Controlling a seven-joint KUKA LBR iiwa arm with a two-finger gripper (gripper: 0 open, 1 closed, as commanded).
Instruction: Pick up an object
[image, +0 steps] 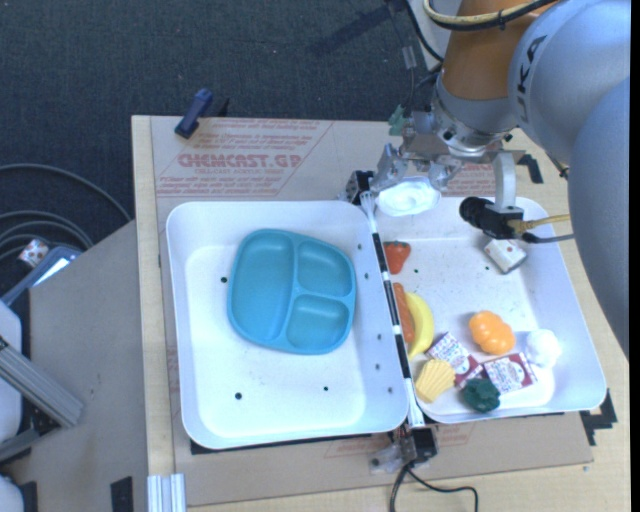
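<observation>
The gripper sits at the far edge of the right bin, close to the divider between the two bins. A white, rounded object lies directly beneath it, between the metal fingers. Whether the fingers are pressing on that object or merely straddling it cannot be told from this angle, so the state of the jaws is left undetermined. The object's identity is likewise unclear (it reads only as a pale, glossy disc or cap).

Left bin: contains one blue compartment tray, lying flat near the middle, three sections facing up.

Right bin, contents as seen:
- a red, strawberry-like item near the divider, just below the gripper;
- a banana alongside the divider, with a red-orange piece next to it;
- a yellow ridged piece at the near edge;
- an orange fruit toward the right;
- a white ball near the right wall;
- a green leafy piece at the near edge;
- two small red-and-white packets between the orange fruit and the green piece;
- a small white block near the far side, just below a black fitting on the arm.

Both bins rest on a brown board with red printed lettering.
</observation>
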